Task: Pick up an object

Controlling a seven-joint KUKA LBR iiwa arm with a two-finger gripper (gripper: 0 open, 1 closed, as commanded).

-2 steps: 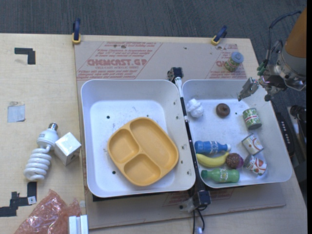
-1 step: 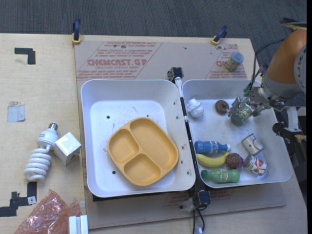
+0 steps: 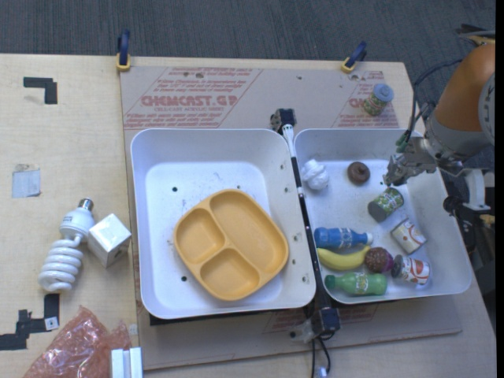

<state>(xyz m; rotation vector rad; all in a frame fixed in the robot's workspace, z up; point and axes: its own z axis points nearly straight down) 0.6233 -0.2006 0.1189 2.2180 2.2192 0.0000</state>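
We see the gripper hanging over the right bin, close to that bin's right wall and a little toward its far edge, with the arm reaching in from the right. Whether the jaws stand wide or narrow we cannot tell; nothing shows between them. The nearest candidate, in our judgement, is the small green can, which lies on its side just nearward of the gripper, its long axis running slantwise from the bin's middle toward the right wall. So the move seems to turn on a short shift toward the bin's near edge and a descent, with the jaws set across the can's axis. A can on its side may roll on the smooth white floor if one finger touches first. Room is tight toward the near right corner, where a small white carton sits just beside the can, and beyond it a blue bottle, a banana and a green bottle crowd the near edge. The brown doughnut lies apart toward the far side. The left bin bears a yellow divided tray.
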